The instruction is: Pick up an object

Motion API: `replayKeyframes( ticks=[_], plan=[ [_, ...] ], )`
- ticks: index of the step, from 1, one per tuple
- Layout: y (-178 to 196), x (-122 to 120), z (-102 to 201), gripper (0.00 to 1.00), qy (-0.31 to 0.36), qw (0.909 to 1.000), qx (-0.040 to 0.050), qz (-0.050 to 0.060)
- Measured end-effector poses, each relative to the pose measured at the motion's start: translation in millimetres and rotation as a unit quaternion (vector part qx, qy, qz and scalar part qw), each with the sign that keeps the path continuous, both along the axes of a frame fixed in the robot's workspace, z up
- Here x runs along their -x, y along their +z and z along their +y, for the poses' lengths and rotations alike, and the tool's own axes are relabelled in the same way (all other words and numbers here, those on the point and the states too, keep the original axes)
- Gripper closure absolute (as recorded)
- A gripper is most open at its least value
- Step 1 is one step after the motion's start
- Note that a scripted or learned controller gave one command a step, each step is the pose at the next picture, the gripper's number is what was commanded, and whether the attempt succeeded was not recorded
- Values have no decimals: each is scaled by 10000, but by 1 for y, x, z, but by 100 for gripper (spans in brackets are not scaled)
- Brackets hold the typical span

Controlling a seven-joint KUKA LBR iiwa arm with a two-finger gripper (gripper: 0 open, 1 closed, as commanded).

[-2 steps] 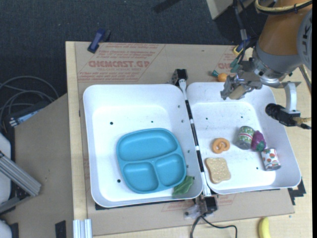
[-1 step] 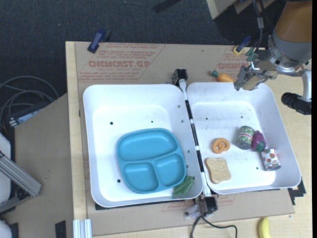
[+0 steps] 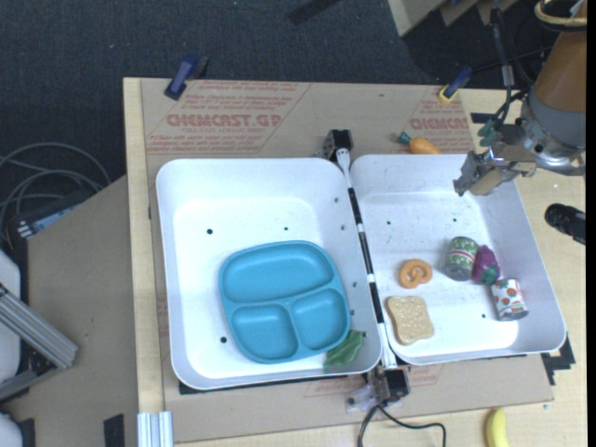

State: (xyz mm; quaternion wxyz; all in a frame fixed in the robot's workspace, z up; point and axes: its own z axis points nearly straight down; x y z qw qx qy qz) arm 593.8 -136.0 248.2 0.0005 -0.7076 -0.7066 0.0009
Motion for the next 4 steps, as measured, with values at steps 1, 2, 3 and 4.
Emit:
replayKeyframes(
  ticks=[1,2,3,4],
  plan=[
    [2,-8,39,100,12,10000,-6,-13],
    [-12,-25,75,100,12,10000,-5,-15],
    [14,-32,45,100,4,10000,6,-27],
    [-18,-39,49,100,9,10000,-5,2]
  ],
)
